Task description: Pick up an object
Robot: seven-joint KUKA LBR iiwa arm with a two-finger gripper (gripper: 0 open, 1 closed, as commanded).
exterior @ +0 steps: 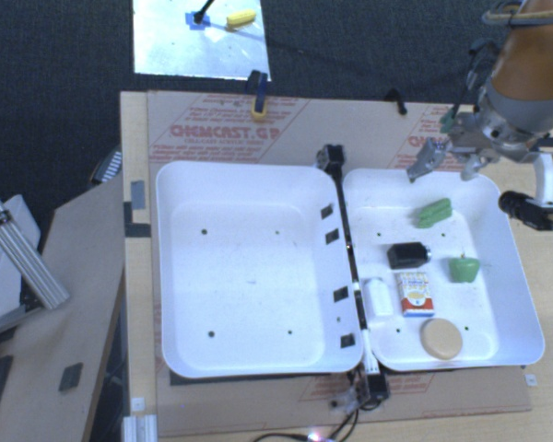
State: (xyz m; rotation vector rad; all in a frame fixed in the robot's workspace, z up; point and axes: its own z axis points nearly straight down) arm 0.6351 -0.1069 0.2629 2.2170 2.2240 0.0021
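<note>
**Inspector:** Containers first. What do the two bins hold?

**Assistant:** The left bin [249, 265] is a shallow white tray with rounded corners and a smooth, matte floor marked by a few small dark dots. The right bin [511, 247] is the same make and holds six items. At about 12 o'clock in that bin lies a green oblong block [433, 213], tilted. Near the centre sits a small black boxy object [408, 255]. At 3 o'clock stands a green pepper-shaped piece [464, 268], glossy. Toward 6 o'clock lies a small printed carton [415, 294], red and white, flat on its back. At 5 o'clock is a round tan disc [441, 339], smooth like a biscuit or a wooden puck. At 8 o'clock, against the inner wall, is a white cylinder [378, 297], hard to tell from the bin.

**Inspector:** And the tool?

**Assistant:** The gripper [452, 159] hangs over the far rim of the right bin, at 12 o'clock from the contents. Its two metal fingers stand apart — nothing lies between them.

**Inspector:** Nearest item to it?

**Assistant:** The green oblong block — it lies near the gripper, at about 6 o'clock from the fingertips, not touching them. The other items lie further toward 6 o'clock, well apart from the tool.
</note>
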